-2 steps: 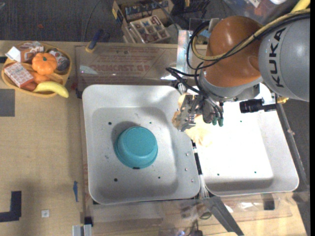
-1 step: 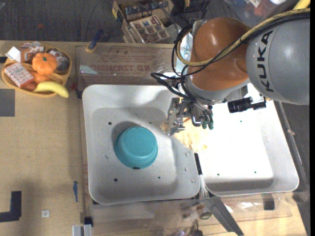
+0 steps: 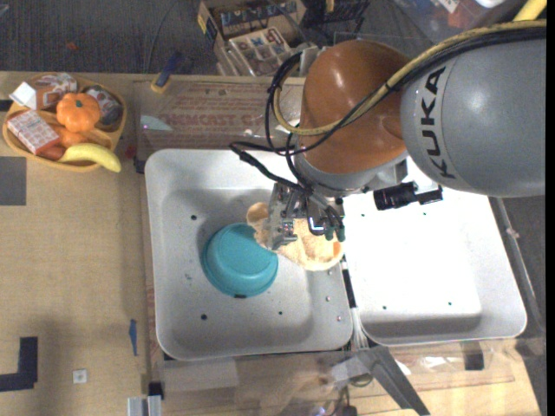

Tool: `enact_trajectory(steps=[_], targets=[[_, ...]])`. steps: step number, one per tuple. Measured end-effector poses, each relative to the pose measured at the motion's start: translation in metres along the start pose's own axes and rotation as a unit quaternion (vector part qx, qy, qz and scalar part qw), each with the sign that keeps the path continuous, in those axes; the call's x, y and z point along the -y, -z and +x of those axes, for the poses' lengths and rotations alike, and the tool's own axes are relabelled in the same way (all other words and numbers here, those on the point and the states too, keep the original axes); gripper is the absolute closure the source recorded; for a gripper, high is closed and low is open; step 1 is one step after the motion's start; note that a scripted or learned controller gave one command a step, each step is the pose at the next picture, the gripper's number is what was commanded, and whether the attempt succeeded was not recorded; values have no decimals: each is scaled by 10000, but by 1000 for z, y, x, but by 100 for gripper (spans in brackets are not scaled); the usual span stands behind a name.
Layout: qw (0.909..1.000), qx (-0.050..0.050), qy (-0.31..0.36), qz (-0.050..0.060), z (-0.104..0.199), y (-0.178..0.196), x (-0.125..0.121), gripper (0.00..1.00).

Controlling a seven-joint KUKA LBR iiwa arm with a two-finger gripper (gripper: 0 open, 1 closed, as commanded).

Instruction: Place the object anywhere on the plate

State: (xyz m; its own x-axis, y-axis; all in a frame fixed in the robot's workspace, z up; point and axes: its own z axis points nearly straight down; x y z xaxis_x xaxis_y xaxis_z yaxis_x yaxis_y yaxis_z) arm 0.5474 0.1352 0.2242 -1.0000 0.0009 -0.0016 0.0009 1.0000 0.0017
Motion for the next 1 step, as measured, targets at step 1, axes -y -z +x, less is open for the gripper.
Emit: enact_trajectory(steps=[1], targets=[[10000, 2, -3, -1, 0, 0, 0, 0]])
